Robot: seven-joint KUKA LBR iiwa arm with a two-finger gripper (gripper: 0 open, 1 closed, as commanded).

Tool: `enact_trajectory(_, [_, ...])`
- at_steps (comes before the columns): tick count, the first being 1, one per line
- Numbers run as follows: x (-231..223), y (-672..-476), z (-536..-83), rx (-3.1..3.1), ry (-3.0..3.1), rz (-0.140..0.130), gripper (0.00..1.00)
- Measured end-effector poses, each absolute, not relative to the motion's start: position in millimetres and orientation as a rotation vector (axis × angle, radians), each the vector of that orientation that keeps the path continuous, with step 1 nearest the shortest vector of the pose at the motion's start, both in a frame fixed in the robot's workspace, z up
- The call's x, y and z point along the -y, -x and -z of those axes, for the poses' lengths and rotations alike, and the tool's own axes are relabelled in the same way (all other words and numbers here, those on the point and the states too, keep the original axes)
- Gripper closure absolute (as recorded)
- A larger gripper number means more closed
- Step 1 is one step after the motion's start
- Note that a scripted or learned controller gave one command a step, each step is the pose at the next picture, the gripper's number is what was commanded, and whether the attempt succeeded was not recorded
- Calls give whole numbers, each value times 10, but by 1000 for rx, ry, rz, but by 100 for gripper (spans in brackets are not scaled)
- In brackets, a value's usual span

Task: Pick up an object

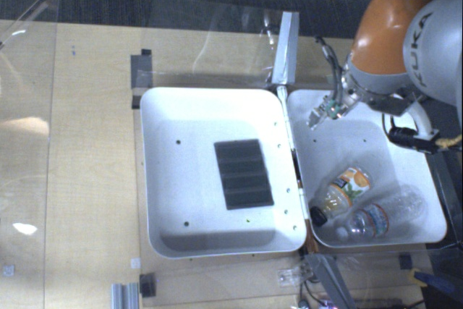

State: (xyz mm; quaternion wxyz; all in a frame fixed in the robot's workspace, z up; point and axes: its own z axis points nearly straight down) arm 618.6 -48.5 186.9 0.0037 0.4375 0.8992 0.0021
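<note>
We saw the gripper [323, 112] hanging over the upper left of the right bin [418, 231], too small and blurred to tell its state. Two bottles lay lower in that bin: an orange-labelled bottle [344, 191] and a clear bottle [367, 221] (hard to outline). A black pad [243, 173] sat in the left bin [163, 155].

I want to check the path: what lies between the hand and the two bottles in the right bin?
Only bare white bin floor lies between the hand and the bottles, seen in the camera view.
</note>
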Motion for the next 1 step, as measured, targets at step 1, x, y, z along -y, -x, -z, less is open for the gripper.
enact_trajectory(1, [486, -6186, -1869, -2819, -1371, -6, 0])
